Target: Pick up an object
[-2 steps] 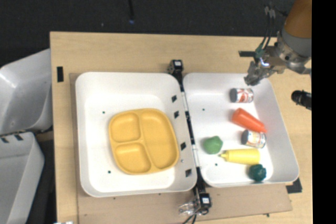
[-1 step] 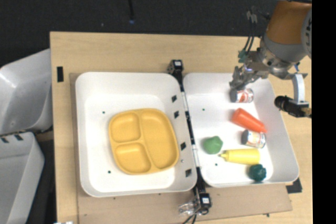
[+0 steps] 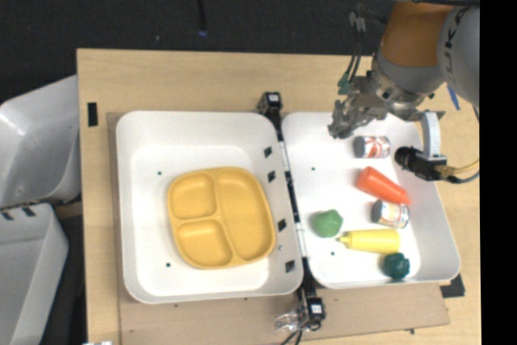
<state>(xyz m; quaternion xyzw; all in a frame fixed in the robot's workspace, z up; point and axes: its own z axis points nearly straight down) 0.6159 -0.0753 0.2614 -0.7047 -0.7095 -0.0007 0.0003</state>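
My gripper [image 3: 343, 124] hangs over the far part of the right bin [image 3: 323, 153], near its back edge, with nothing visibly between its fingers. Just right of it lies a small red and white can [image 3: 372, 146]. Nearer the front are an orange carrot [image 3: 382, 184], a second small can [image 3: 391, 214], a green lumpy object [image 3: 327, 223], a yellow bottle [image 3: 370, 240] and a dark green round object [image 3: 396, 265]. All of these lie on the bin floor, apart from the gripper.
The left bin [image 3: 145, 149] holds a yellow divided plate [image 3: 220, 216]. A raised divider with black clips [image 3: 284, 182] separates the two bins. The right bin's left half near the divider is bare white floor.
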